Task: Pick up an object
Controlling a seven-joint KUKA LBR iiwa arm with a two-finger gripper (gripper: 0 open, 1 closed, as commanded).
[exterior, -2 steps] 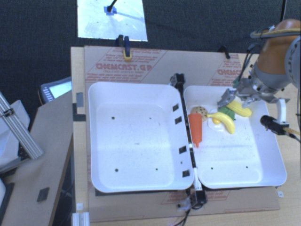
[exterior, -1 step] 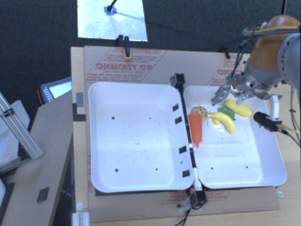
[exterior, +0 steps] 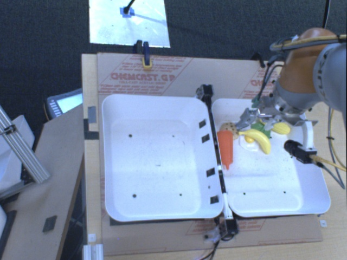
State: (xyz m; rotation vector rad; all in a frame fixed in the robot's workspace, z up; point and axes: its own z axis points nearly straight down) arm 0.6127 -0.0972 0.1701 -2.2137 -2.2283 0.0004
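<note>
Several small toys crowd the far end of the right bin (exterior: 303, 199): a carrot (exterior: 225, 148) lying along the divider, a banana (exterior: 259, 139) just right of it, a fried egg (exterior: 249, 143) half under the banana, a brown spotted piece (exterior: 228, 127) at the carrot's top, something green (exterior: 261, 127) and a yellow piece (exterior: 280, 128) beside it. The left bin (exterior: 116, 199) sits alongside on the worktop (exterior: 68, 145).

The gripper (exterior: 254, 119) hangs low over this cluster, near the banana's upper end and the green thing. Whether the jaws are spread or pressed together I cannot tell; the wrist housing and cables hide their tips, and nothing is visibly pinched between them.

The main risk is the crowding. With the toys touching or overlapping, a descent here may land one jaw on the banana and the other on the egg or the green thing, so the close pushes them apart instead of trapping one. The banana's curved, smooth skin may squirt out sideways. The egg looks flat and offers little to grip. A push toward the divider may wedge the carrot against the wall. The cable (exterior: 331, 164) trailing near the rim may also snag on the wall.
</note>
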